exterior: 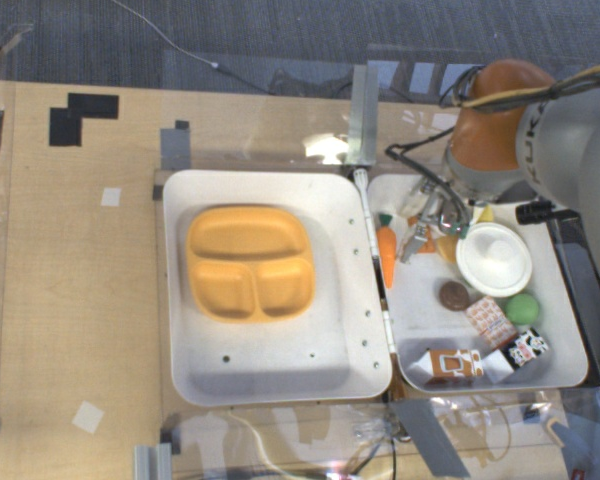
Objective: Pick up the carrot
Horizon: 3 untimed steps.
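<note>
The carrot (387,255) is a short orange piece with a green top, lying in the right bin (420,313) close to its left wall. My gripper (417,234) hangs just right of the carrot, slightly above it, fingers pointing down and to the left. I see nothing held between the fingers. The arm's orange band (495,113) rises behind it at the upper right.
A yellow divided plate (248,261) lies in the left bin (270,368). The right bin also holds a white bowl (493,258), a brown round piece (454,294), a green ball (523,309), a patterned block (489,319) and small cartons (460,365) along the front.
</note>
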### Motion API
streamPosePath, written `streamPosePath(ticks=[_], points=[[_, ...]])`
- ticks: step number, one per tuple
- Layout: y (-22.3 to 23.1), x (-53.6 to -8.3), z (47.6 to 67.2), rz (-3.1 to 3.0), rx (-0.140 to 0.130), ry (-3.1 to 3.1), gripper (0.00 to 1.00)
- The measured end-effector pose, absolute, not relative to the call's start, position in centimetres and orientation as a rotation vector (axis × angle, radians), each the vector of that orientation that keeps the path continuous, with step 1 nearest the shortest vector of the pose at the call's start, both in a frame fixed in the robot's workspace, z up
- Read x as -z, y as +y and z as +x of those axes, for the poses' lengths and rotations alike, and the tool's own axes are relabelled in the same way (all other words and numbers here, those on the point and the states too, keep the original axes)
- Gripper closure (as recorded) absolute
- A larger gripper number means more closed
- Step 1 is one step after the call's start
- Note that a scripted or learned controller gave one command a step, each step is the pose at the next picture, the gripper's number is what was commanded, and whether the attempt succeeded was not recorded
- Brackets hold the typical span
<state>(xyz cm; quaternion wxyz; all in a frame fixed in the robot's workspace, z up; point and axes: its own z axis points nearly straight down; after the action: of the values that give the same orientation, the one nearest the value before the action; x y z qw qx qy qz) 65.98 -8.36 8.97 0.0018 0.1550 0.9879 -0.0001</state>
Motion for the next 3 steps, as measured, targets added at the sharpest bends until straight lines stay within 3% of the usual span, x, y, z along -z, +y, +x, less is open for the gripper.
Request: streamPosePath(ticks=[1,2,3], points=[[-8.3,-8.9,65.0,0.498,-0.001,3.089,0.00],[-9.1,-8.9,63.5,1.228,0.007,2.877,0.00],[-8.7,-9.0,59.7,1.476,-0.010,2.755,0.00]])
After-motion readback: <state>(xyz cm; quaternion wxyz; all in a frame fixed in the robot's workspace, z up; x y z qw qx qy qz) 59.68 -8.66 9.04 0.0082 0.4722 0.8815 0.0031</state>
